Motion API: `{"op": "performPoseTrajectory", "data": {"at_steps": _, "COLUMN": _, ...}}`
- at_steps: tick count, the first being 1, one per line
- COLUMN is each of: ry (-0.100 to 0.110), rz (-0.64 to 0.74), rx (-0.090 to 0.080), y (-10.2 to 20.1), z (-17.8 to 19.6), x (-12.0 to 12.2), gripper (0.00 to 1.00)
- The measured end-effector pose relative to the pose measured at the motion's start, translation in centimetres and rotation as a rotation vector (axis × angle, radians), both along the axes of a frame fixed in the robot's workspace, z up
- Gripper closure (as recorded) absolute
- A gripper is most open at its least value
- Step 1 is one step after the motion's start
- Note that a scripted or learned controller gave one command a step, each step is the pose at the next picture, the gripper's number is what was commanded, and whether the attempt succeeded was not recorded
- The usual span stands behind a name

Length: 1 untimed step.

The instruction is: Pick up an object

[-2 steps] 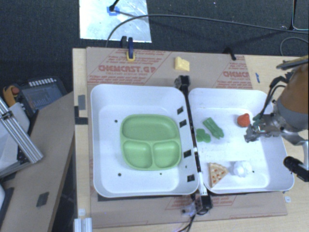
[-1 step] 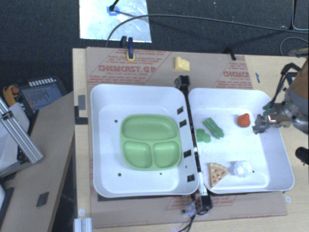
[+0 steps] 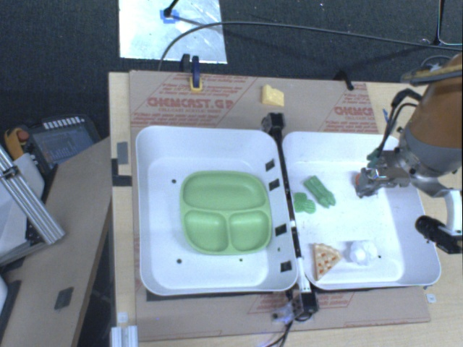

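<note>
In the right bin [image 3: 405, 266] lie a green pea-pod toy [image 3: 315, 193] at the left, a pizza slice [image 3: 325, 259] at the front and a white crumpled piece [image 3: 362, 251] beside the slice. My gripper [image 3: 364, 183] hangs over the bin's middle, to the right of the green toy and above the white piece. Nothing shows between its fingers.
The left bin [image 3: 155, 194] holds a green divided plate [image 3: 223, 212]. A yellow cheese wedge [image 3: 273, 95] lies on the cardboard behind the bins. A blue and yellow clamp [image 3: 194, 72] stands at the back edge. A black divider strip [image 3: 283, 201] runs between the bins.
</note>
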<state>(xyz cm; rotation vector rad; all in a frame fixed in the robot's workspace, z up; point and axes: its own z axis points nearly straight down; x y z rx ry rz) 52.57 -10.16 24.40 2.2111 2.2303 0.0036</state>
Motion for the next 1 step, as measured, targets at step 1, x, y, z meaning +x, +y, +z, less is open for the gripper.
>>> {"op": "performPoseTrajectory", "data": {"at_steps": 1, "ry": -0.002, "rz": 0.001, "rx": 0.000, "y": 4.29, "z": 0.39, "x": 1.75, "gripper": 1.00}}
